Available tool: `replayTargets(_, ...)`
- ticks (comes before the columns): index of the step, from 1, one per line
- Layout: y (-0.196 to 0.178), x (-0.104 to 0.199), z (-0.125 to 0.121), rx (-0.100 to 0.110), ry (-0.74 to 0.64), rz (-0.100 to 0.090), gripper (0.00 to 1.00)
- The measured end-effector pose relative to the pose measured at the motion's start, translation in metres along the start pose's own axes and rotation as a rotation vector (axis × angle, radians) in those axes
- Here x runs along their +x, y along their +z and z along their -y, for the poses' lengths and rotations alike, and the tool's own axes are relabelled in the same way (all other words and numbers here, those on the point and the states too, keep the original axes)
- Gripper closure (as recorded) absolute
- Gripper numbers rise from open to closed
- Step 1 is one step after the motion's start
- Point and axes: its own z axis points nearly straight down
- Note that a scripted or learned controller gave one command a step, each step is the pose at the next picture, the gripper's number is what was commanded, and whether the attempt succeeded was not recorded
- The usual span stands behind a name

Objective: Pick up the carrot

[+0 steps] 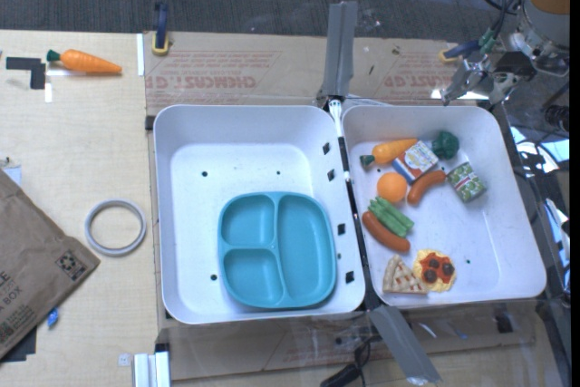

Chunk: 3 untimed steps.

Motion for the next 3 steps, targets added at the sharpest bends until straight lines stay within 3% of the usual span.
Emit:
replayTargets(1, 0.076, 0.079, -0.005, 0.005, 0.072, -0.001, 0.00)
replayTargets(2, 0.148, 0.064, 0.026, 0.003, 0.159, -0.001, 0.00)
replayTargets(3, 0.160, 0.071, 0.062, -0.034, 0.253, 0.004, 0.00)
